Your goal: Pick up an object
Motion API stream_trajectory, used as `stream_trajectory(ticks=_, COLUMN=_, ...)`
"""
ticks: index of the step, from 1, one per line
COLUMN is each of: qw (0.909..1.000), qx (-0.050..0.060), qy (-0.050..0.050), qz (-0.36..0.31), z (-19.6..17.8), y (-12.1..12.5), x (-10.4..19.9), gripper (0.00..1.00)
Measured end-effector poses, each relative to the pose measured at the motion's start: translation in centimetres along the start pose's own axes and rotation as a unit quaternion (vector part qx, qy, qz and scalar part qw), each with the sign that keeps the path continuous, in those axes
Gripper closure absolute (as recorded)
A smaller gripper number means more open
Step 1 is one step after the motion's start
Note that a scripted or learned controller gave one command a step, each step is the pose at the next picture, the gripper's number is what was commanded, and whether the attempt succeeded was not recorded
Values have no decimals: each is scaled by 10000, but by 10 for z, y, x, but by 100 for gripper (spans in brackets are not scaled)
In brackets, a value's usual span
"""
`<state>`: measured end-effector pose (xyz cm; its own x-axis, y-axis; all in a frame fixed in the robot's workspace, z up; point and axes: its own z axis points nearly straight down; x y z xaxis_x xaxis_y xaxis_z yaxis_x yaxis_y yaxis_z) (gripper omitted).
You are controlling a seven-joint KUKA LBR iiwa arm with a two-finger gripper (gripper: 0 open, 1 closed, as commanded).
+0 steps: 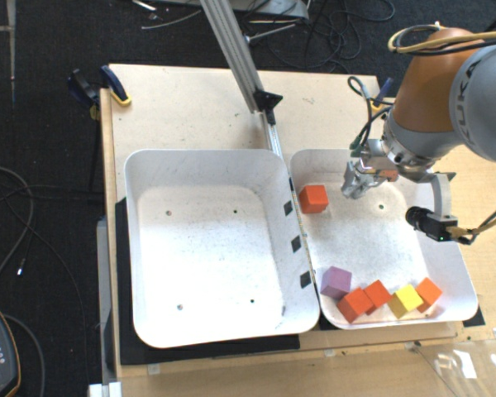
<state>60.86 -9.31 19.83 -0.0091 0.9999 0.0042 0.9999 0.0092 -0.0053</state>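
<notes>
Four blocks (386, 296) crowding near rim (right bin (446, 263)), tool (357, 182) beside orange cube (314, 198)

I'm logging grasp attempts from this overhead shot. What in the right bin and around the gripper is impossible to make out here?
- Gripper, camera view: too small and blurred to tell whether the jaws are open or shut.
- Bin floor behind the gripper: hidden by the wrist and the arm.
- Row of blocks at the right bin's near wall: the red block and yellow block overlap their neighbours, hiding some faces.
</notes>
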Motion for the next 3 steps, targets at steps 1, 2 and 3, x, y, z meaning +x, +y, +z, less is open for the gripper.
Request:
stream_trajectory(ticks=1, qw=10000, qx=-27, qy=-21, qz=58, z=105, y=-25, x=-14, gripper=100)
stream_trajectory(ticks=2, qw=10000, qx=-31, qy=-19, qz=49, z=103, y=-25, x=-13, gripper=0)
stream_trajectory(ticks=3, qw=10000, qx=-65, qy=-19, qz=15, z=-1, y=-46, x=35, gripper=0)
